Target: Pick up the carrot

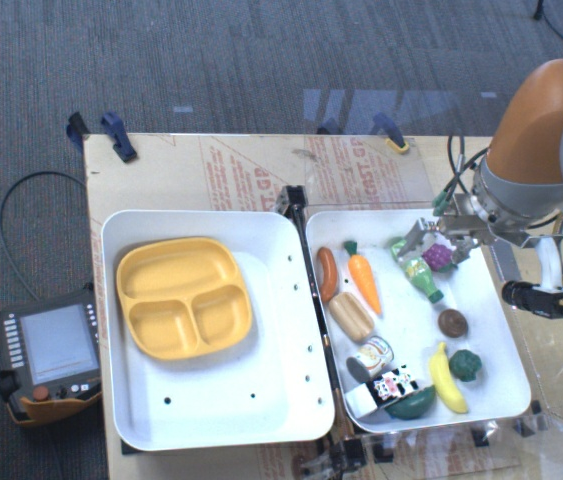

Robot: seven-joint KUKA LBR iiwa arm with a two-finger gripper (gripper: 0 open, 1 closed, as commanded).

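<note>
Two white bins side by side on a cardboard-topped bench (261, 168). Left bin (211, 408) has a yellow divided plate (183, 296) in its upper left part. Right bin (491, 298) holds the food toys.

Carrot (363, 279) lies in the right bin's upper left area, green top toward the far edge, orange tip pointing toward the near edge, slightly slanted. Just left of it, a sausage (327, 272) along the bin's left wall, close but apart. Just below the carrot tip, a bread roll (351, 316).

Gripper (428, 241) hangs over the upper right part of the right bin, arm (531, 138) coming in from the right. Fingers look spread apart, nothing clearly between them. Purple grapes (439, 257) and a green bottle (419, 271) sit right under or beside the fingertips; cannot tell if touching. Gripper is near the carrot but to its right, not on it.

Rest of right bin: brown round thing (452, 322) toward the right wall, banana (448, 379) and broccoli (465, 365) at the near right corner, small can (374, 351) mid-bin, black-and-white carton (386, 388) and a dark green item (413, 403) along the near edge.

Teach pendant (49, 353) on the floor off the bench's left edge, with cable. Blue clamps (116, 136) at the bench's far left corner.
</note>
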